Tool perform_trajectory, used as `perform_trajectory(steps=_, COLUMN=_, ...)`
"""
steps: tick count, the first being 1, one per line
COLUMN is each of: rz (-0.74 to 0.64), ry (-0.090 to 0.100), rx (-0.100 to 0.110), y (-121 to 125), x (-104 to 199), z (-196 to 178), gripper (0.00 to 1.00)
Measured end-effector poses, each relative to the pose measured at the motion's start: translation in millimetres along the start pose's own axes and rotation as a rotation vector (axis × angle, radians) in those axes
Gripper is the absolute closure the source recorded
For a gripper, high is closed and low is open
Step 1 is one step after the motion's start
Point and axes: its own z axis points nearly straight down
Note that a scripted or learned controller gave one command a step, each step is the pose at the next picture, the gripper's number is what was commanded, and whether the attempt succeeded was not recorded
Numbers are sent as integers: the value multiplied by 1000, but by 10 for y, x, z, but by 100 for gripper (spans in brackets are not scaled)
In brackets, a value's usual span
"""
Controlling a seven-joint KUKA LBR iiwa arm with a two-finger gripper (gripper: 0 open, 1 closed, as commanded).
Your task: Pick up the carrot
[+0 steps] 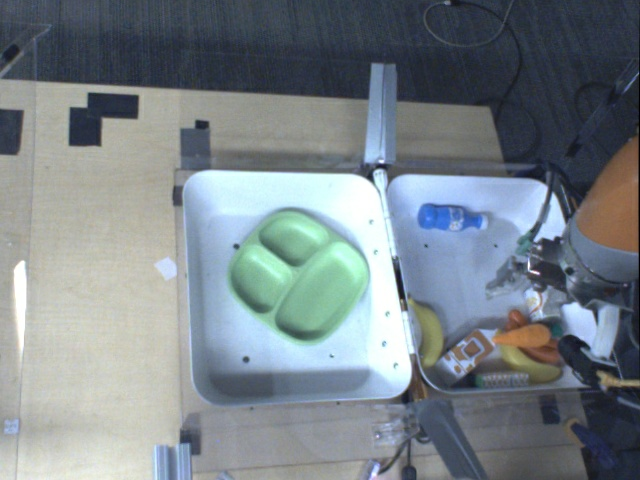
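The orange carrot (532, 335) lies near the front right corner of the right bin (450, 268), among other items. My gripper (524, 272) hangs over the right side of that bin, just behind the carrot and a little above it. Nothing shows in its grasp. The arm's orange band (612, 206) sits at the right edge of the view.
A blue bottle (452, 218) lies at the back of the right bin. A banana (430, 333), a small snack box (467, 355) and a yellow item (535, 371) crowd the front beside the carrot. The left bin (210, 268) bears a green divided plate (298, 274).
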Motion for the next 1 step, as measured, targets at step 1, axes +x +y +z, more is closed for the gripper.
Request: perform_trajectory(steps=1, rz=105, ry=0, rx=-2, y=114, x=491, z=-820, gripper=0)
